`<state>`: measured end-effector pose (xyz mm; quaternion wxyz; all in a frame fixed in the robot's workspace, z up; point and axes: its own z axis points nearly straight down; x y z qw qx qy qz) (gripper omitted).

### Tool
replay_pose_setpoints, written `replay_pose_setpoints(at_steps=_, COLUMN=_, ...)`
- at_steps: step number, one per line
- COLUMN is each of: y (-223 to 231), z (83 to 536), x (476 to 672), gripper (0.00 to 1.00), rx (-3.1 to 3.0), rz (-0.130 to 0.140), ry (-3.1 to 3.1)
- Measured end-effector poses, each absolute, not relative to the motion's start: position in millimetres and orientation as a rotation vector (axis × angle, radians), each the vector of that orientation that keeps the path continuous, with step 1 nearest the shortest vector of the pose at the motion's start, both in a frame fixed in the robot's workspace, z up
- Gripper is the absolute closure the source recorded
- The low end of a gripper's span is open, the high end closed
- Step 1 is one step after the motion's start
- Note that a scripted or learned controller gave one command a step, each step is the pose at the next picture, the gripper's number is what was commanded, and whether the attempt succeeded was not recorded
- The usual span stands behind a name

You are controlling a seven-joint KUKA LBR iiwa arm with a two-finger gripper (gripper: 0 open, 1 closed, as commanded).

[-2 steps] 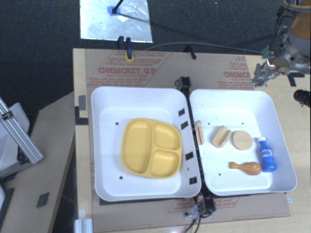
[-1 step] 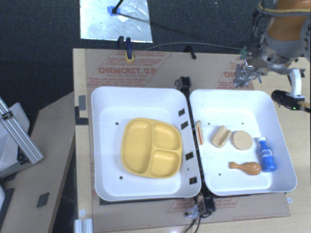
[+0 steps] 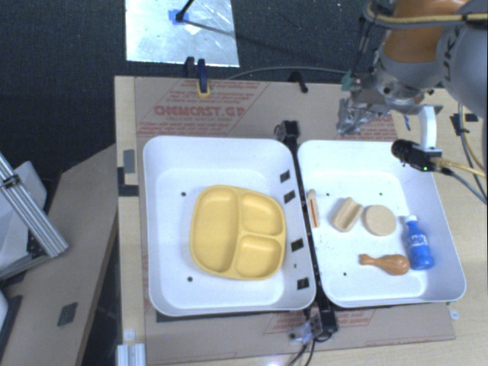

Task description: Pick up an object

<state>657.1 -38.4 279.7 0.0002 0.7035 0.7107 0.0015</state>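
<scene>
Grey arm with orange band [image 3: 427,14] entering from upper right of the frame, two-finger gripper [image 3: 352,120] hanging above the bench just beyond the top rim of the right shallow white bin [image 3: 446,227]; cannot tell whether open or closed, nothing seen between the tips. In the right bin, at centre right of the frame: thin orange stick [image 3: 313,208] along the left wall, tan wooden block [image 3: 346,214] just beside a round beige disc [image 3: 379,220], small blue bottle [image 3: 418,243] near the right wall, brown drumstick-shaped toy [image 3: 385,263] below the disc. In the left shallow white bin [image 3: 164,204], at centre left: yellow three-compartment plastic plate [image 3: 238,232]. All objects well apart from the gripper.
</scene>
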Motion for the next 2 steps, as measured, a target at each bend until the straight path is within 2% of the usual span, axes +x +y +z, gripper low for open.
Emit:
replay_pose_setpoints(at_steps=1, y=17, z=275, x=667.1, gripper=1.0, rx=2.21, rz=0.005, ry=2.231)
replay_pose_setpoints(at_steps=2, y=76, z=269, x=666.2, gripper=1.0, rx=2.21, rz=0.005, ry=2.233)
